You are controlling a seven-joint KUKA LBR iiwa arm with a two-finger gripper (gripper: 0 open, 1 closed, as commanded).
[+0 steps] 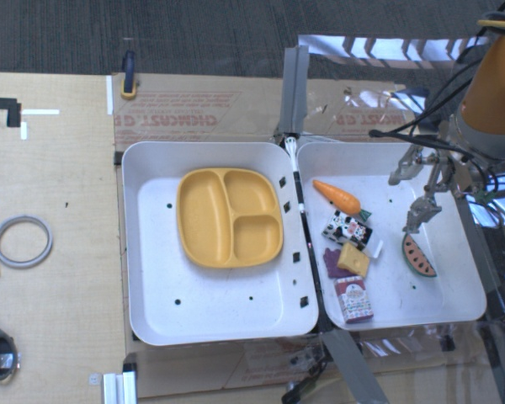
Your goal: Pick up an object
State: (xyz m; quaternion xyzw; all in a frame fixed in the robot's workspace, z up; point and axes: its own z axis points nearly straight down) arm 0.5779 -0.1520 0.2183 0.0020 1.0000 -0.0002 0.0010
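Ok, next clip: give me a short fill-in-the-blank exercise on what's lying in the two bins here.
1. The yellow divided plate lies in the ____ bin.
2. The plate has ____ compartments.
3. The gripper hangs above the right bin, just above the ____ slice.
4. The orange carrot lies in the ____ bin.

Missing words: left; three; watermelon; right

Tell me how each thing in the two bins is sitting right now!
Yellow plate: flat, right way up, nothing on it.
Carrot: lying slanted.
Cow-print box: lying down.
Watermelon slice: lying flat.
Red packet: lying flat.
Tool: above the watermelon slice, holding nothing.
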